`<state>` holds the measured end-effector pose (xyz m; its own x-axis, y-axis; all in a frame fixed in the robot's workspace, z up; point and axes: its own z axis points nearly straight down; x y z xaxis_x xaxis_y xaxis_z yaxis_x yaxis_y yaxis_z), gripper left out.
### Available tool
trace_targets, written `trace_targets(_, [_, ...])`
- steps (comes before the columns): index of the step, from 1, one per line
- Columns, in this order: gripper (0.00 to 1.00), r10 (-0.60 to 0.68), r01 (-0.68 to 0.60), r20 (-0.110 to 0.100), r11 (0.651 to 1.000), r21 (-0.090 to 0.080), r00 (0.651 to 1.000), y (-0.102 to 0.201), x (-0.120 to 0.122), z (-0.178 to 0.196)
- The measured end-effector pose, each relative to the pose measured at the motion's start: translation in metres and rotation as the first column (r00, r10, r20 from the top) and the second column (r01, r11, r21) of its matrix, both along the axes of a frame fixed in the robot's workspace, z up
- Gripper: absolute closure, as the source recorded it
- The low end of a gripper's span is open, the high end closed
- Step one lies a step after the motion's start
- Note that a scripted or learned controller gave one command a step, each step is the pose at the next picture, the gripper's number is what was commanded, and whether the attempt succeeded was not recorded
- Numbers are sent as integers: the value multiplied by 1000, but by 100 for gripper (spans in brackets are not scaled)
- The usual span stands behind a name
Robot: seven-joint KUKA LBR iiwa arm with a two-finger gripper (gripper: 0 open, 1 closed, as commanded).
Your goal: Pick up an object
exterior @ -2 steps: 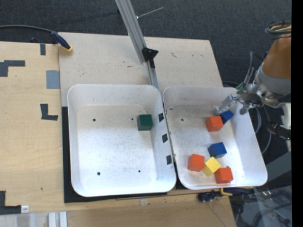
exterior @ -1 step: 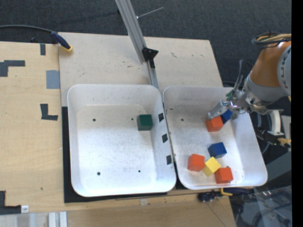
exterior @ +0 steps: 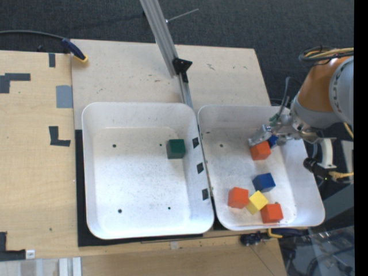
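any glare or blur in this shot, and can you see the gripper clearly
Camera view: even, soft lighting, faint shadows beside the green block; no strong glare on the white bins; the gripper is small and slightly blurred above an orange block, so its state is unclear.

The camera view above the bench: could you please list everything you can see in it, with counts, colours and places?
Bins: 2, white, side by side on the bench; left bin, right bin.
Green block: 1, in the left bin, upper right of its floor.
Orange blocks: 3, in the right bin; one right at the gripper, two near the front edge.
Blue block: 1, right bin, just above the front cluster.
Yellow block: 1, right bin, between the two front orange blocks.
Metal rail: 1, grey, slanting down from the top edge toward the bins.
Cable: 1, black, upper left.
Arm: 1, grey with orange band, at right.
Gripper: 1, over the right bin, above the upper orange block.
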<state>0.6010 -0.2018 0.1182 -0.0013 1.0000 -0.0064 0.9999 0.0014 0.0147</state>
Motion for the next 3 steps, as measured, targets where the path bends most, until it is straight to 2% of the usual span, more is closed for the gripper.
trace_targets(1, [100, 3, -3, -2, 1000, 3, 1000, 2, 0, 8])
trace_targets(2, [100, 1, -1, -10, 1000, 5, 1000, 10, -2, 68])
trace_targets(3, [100, 1, 0, -9, 1000, 4, 1000, 10, -1, 121])
